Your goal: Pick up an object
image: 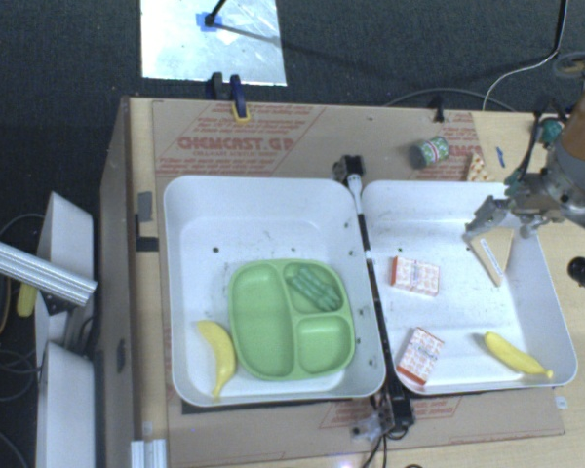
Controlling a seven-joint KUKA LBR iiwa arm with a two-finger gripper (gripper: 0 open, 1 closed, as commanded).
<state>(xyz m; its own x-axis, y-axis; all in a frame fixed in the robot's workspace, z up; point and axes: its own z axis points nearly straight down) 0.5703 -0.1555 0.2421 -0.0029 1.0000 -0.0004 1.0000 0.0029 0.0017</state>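
Pickup not yet accomplished: pincer (491,224) hangs at the right bin (556,330) far edge, finger spread indeterminable. Candidate objects, nearest first: wooden stick (489,259) just below; carton (414,277) leftward; yellow banana (515,354) beyond; second carton (420,355). Approach and grasp remain.

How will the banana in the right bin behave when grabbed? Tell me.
The banana is curved and smooth, so it may slip or pivot between fingers. It looks like a light toy, probably stiff. Lying close to the right bin's rim, it could be awkward to straddle.
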